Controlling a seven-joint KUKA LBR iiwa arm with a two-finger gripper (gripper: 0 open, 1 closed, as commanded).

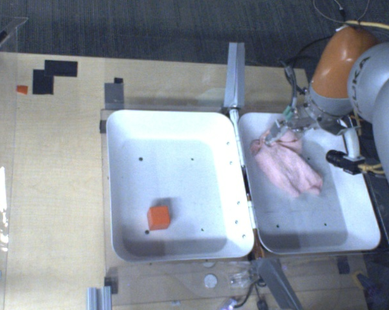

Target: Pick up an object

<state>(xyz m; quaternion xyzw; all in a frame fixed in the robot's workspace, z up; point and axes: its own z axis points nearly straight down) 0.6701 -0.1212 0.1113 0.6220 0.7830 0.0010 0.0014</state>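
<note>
Orange block (159, 217) — left bin (123, 173); pink cloth (286, 165) right.

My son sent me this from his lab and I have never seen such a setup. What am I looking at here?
This is one picture from a camera fixed above a workbench, looking down at a slant. The grey machine with the orange band at the right is a robot arm; at its end is a two-finger gripper, its "hand". A program is trying to make it pick something up. On the bench sit two shallow white bins side by side. The left bin holds a small orange block near its lower left. The right bin holds a pink, soft-looking, crumpled item, perhaps cloth. The gripper is at that item's upper end, but I cannot tell whether it actually grips it.
</note>
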